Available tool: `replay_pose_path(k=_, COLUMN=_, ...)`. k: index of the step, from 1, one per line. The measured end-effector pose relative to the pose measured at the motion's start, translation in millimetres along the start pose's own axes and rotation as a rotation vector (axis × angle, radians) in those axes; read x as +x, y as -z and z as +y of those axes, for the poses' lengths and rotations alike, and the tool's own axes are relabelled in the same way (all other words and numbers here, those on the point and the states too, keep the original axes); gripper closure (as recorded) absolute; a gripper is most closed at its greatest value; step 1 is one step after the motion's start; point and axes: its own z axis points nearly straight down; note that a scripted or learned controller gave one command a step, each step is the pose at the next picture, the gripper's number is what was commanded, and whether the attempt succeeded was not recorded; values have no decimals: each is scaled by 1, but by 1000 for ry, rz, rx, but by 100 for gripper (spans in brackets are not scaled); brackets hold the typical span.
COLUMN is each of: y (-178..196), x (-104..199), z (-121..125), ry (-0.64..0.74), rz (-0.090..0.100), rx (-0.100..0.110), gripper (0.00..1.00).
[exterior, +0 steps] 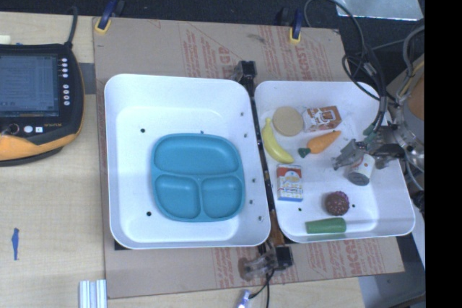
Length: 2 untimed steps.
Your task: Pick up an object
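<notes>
The right bin [390, 227] holds a yellow banana [274, 144], a tan round cookie [288, 121], a small brown-and-white packet [321, 117], an orange carrot [321, 143], a red-and-white carton [289, 182], a dark red ball [336, 203] and a green cucumber [325, 226]. My gripper [357, 164] hangs low over the right side of this bin, just right of the carrot and above the dark red ball. A grey-white piece sits at its tip, and nothing from the bin is visibly between the fingers.
The left bin [130, 104] holds a blue divided plate [196, 177]. A tablet-style pendant [32, 94] with an orange rim lies on the bench at far left. Cables [354, 47] loop behind the right bin. Clamps [249, 72] join the bins at the middle.
</notes>
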Motion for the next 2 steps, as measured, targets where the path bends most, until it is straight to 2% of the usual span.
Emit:
replay_pose_path(k=1, y=-116, x=-11, z=-15, ry=1, rz=1, rx=3, gripper=0)
replay_pose_path(k=2, y=-129, x=9, z=70, ry=3, rz=-1, rx=0, gripper=0)
